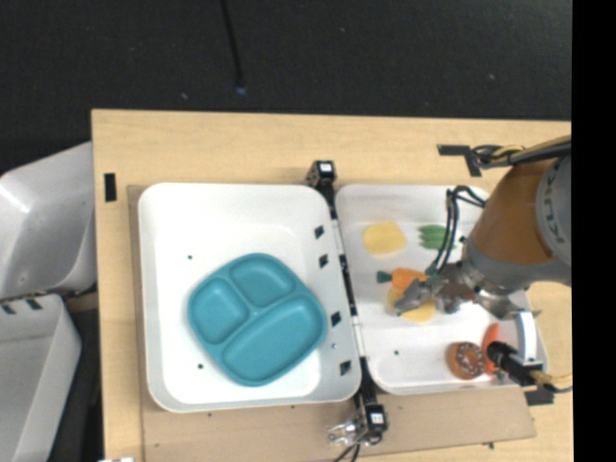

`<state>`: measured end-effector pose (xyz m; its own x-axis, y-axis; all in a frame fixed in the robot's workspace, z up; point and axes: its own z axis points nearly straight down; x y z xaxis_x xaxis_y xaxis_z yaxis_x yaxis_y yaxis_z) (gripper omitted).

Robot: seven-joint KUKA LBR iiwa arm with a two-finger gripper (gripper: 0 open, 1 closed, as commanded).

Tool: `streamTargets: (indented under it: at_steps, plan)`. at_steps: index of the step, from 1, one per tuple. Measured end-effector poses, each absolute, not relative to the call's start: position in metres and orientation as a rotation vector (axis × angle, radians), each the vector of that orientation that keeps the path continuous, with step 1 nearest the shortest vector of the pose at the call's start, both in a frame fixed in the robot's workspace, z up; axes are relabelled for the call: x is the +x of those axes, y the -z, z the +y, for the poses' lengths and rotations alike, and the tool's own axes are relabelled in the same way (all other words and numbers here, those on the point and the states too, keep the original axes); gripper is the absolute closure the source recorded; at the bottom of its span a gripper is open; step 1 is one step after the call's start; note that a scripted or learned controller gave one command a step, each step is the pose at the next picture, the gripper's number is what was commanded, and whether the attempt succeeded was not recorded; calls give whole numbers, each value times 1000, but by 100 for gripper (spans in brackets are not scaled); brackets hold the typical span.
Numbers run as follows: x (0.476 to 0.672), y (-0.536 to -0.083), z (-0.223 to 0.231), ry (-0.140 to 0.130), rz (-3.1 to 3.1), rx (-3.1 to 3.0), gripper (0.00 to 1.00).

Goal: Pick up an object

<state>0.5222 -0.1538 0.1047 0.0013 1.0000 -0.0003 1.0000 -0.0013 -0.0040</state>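
Pincer (423, 295) low in right bin (385, 369), set among a tight cluster: orange piece (406, 278) just beside the tip, yellow piece (420, 313) under it. Opening of the pincer impossible to tell, hidden by wrist and clutter; no object visibly between its tips. Other candidates: yellow disc (384, 238) and green piece (434, 233) toward the far wall, brown donut (467, 359) near the front corner. Left bin (159, 258) with blue tray (255, 318), well apart. Likely failures: closing on two pieces at once, nudging the orange piece aside, or slipping off the flat yellow one because of crowding.
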Motion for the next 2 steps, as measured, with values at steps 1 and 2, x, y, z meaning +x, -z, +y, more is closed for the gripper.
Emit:
streamTargets:
  at_steps: [1, 2]
  plan:
    - [524, -119, -155, 2, -2216, -2233, 100]
    - [526, -183, -158, 6, -2230, -2224, 100]
